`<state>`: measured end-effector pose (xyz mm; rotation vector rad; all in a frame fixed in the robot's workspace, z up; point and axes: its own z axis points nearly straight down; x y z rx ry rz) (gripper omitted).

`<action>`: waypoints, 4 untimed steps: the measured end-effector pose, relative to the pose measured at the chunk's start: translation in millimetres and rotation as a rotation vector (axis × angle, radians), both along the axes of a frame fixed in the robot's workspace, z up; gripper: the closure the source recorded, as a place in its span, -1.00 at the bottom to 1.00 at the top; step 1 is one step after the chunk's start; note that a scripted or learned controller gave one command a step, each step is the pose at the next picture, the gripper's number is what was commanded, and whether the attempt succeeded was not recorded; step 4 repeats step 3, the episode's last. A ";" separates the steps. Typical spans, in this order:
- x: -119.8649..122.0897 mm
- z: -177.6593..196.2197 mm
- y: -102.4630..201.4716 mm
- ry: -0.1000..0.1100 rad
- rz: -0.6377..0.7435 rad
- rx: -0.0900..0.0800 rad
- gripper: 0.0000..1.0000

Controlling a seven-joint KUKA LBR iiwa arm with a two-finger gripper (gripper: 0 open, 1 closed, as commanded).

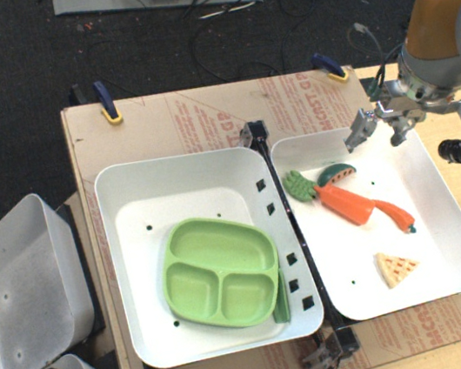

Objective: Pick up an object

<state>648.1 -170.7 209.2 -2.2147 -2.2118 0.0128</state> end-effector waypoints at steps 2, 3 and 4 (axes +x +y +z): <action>6.3 -38.4 -6.6 -0.010 0.000 -0.002 -1.00; 7.2 -95.7 -14.9 -0.013 -0.001 -0.002 -1.00; 7.2 -95.7 -14.9 -0.013 -0.001 -0.002 -1.00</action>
